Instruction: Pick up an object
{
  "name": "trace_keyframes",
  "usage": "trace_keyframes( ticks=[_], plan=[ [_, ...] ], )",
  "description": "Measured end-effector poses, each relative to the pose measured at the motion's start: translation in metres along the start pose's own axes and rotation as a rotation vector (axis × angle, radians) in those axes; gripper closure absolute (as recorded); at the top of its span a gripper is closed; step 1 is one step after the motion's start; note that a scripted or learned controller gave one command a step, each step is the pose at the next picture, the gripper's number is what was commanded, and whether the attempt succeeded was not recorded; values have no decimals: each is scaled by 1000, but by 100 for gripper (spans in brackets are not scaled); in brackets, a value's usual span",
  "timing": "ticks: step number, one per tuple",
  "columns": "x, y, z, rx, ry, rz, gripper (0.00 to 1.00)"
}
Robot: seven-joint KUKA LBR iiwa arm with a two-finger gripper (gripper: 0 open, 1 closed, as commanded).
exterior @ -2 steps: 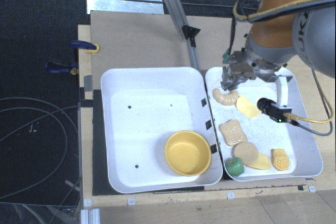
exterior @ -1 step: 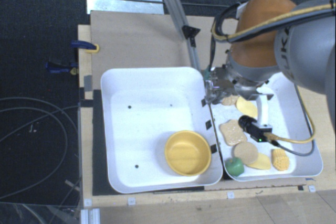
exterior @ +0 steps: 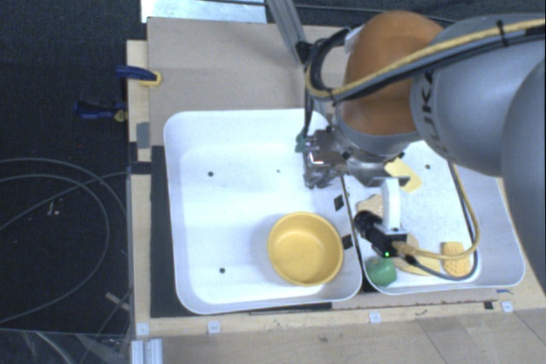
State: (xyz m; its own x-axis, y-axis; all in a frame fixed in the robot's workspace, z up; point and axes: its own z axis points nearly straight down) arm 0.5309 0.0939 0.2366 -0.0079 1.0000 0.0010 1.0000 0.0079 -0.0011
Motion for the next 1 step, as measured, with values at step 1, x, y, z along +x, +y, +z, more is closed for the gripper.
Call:
trace_keyframes(
  ticks=[1],
  plan=[
    [-2, 1, 0, -2, 0, 5, 0]
  ],
)
